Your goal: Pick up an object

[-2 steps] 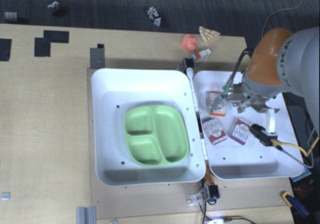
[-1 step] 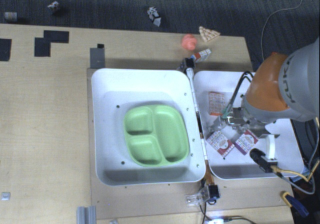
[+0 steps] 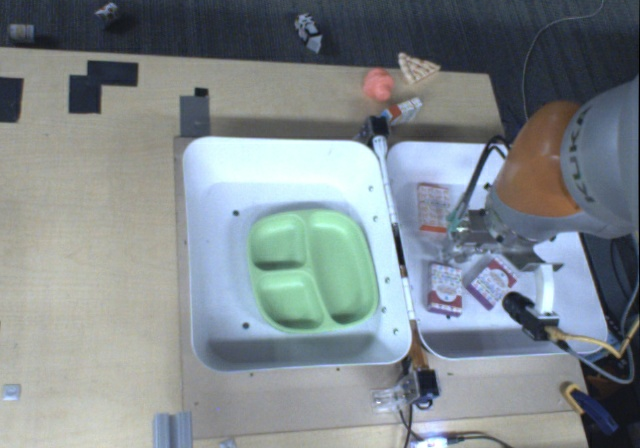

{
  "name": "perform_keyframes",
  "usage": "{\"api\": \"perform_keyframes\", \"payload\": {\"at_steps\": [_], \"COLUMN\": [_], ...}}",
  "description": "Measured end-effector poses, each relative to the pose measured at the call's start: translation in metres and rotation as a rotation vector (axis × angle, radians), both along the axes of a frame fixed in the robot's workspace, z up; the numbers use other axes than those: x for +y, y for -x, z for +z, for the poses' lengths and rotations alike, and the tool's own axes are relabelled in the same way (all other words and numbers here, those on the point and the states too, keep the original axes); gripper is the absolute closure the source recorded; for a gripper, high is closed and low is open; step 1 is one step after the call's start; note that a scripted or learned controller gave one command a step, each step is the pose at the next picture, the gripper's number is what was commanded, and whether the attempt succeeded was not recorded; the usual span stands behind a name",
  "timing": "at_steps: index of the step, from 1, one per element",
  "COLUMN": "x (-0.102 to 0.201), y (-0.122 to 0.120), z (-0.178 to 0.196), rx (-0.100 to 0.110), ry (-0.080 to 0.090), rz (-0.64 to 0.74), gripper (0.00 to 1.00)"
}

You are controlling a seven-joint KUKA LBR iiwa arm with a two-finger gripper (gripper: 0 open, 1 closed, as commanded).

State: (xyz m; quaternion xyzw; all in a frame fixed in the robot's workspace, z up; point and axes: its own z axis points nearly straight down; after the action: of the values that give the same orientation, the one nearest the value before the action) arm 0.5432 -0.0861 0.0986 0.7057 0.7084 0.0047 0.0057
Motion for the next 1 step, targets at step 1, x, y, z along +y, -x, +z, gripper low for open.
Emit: {"api": "perform_keyframes", "payload": {"at_steps": [1], "x": [0.0001], "y": [0.0001], "z": [-0.0001], "rx": [0.0], "ry": [0.0], "rz": [0.0], "gripper": [0.0]}}
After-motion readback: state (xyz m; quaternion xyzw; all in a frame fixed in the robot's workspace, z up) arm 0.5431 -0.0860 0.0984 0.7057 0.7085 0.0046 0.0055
